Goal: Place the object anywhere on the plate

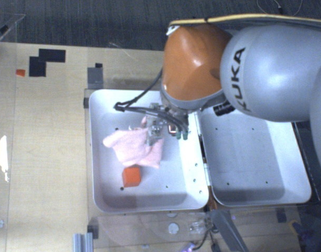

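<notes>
Gripper (163, 126) is seen low over pink cloth (133, 143) in left bin (100, 156), at cloth's upper-right edge; finger state can't be told, wrist hides it. Orange block (131, 177) sits just below cloth, touching its hem. Plate can't be made out; cloth prob. bunched from handling

Right white bin (260, 161): at 3 o'clock of the left white bin (100, 156), rims touching. Wooden bench (45, 156): beneath both. Black blocks (44, 61): on bench at 10 o'clock of left bin. Small orange marker (20, 73): just at their 8 o'clock.
</notes>
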